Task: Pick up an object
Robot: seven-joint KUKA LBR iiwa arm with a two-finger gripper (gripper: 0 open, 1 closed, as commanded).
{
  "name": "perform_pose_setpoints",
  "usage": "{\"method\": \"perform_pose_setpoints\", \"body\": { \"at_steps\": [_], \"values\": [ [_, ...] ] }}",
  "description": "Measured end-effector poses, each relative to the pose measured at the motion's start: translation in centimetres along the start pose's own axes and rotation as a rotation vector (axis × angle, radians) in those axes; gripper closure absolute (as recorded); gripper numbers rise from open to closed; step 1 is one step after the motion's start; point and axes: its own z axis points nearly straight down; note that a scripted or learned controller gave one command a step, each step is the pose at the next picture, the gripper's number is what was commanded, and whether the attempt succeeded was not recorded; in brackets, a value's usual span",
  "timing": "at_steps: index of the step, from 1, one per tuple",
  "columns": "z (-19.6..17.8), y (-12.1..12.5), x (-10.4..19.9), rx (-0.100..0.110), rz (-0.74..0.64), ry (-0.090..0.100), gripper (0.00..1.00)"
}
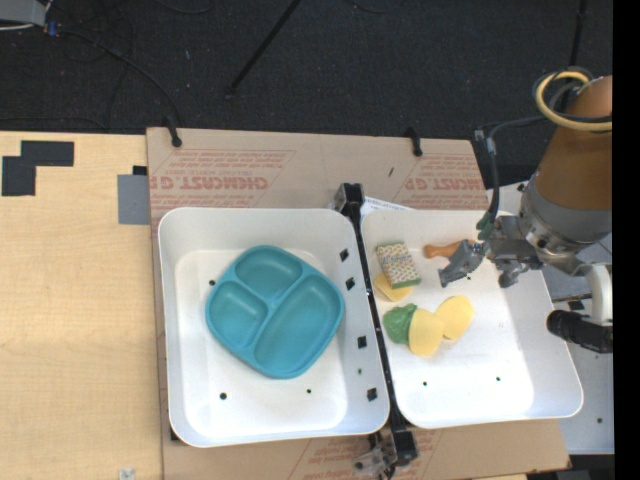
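My gripper point(487, 268) hangs over the upper right part of the right bin point(520, 388), reaching in from the right on the grey arm with the orange band. Its two grey fingers point(462, 265) stand apart, open, with nothing between them. An orange carrot-like piece point(438, 250) lies just left of the left finger. Further left sits a patterned block point(397, 262) on a yellow piece point(392, 289). Below the gripper lie a green item point(399, 321) and two yellow items point(425, 334) point(456, 314), bunched together.
The left bin point(190, 388) holds a blue divided plate point(274, 310). A black divider point(366, 308) runs between the bins. The objects in the right bin sit in its upper left half. A cardboard sheet point(260, 173) lies under both bins.
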Motion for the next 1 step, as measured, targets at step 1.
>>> {"method": "perform_pose_setpoints", "body": {
  "at_steps": [1],
  "values": [
    [-0.64, 0.18, -0.02, -0.012, -0.002, -0.001, 0.00]
  ]
}}
